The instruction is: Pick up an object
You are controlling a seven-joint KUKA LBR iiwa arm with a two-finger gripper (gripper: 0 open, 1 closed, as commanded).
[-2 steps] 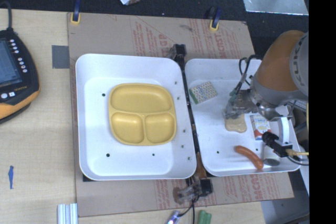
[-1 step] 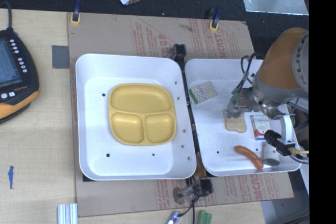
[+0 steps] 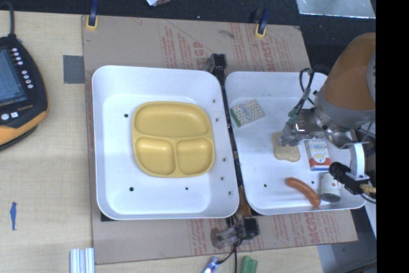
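Brown cardboard sheet [image 3: 160, 41] covers the bench, clipped at its far edge, with both bins on it. Left bin [image 3: 115, 201], white and shallow, carries a yellow three-compartment plate [image 3: 172, 137] near its centre. Right bin [image 3: 268, 83] sits just beside it, rims almost touching. The arm [image 3: 348, 83] comes in from the right, its orange band over the right bin's far right side. A black and orange teach pendant [image 3: 16, 96] lies at the bench's left edge. The gripper [image 3: 293, 132] is low in the right bin, pointing down over the upper edge of a pale tan flat piece [image 3: 287, 151]; how wide it stands cannot be told, and nothing is seen held in it. A green-and-white packet [image 3: 247, 112] lies to the gripper's left, apart from it. A red-and-white carton [image 3: 317, 153] sits just right of the tan piece. An orange sausage [image 3: 303, 191] lies near the bin's front wall, with a small white can [image 3: 330, 187] just beside its right end.
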